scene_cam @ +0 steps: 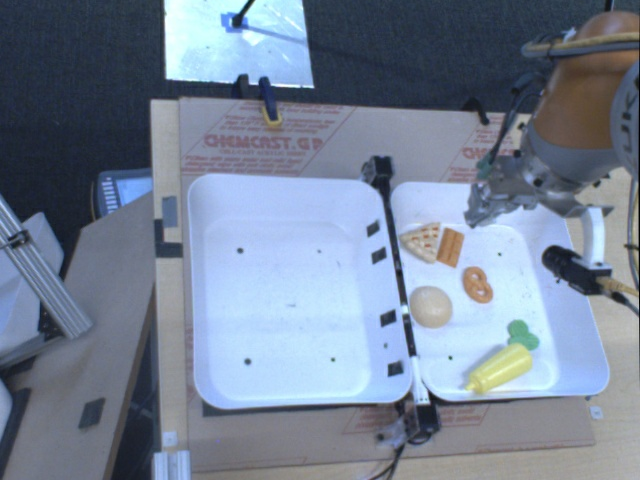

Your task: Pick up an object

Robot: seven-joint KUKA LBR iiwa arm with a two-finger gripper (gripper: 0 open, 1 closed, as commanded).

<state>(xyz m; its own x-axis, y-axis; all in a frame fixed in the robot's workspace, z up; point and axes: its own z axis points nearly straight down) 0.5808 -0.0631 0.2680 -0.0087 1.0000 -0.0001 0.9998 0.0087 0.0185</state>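
Yellow toy corn with a green leafy tip (503, 361) lies nearest the camera, slanted across the front of the right bin (572, 368). Behind it, toward the middle of that bin, sit a pale beige egg-shaped piece (431, 306) close to the divider and a small orange pretzel (478, 285) just beside it on the right. Farther back lie a tan waffle wedge (423, 240) and an orange rectangular cracker (450, 247), touching or nearly touching each other. The gripper (480, 211) hangs over the back of the right bin, just behind and to the right of the cracker, apart from every toy; nothing shows between its tips, and whether they are open or shut cannot be told. The grey arm with its orange band (588, 78) comes in from the right. A black part (566, 266) juts over the bin's right rim. The left bin (210, 268) sits alongside, joined by black clips along the shared edge. Both rest on a brown board printed with red lettering (262, 140).
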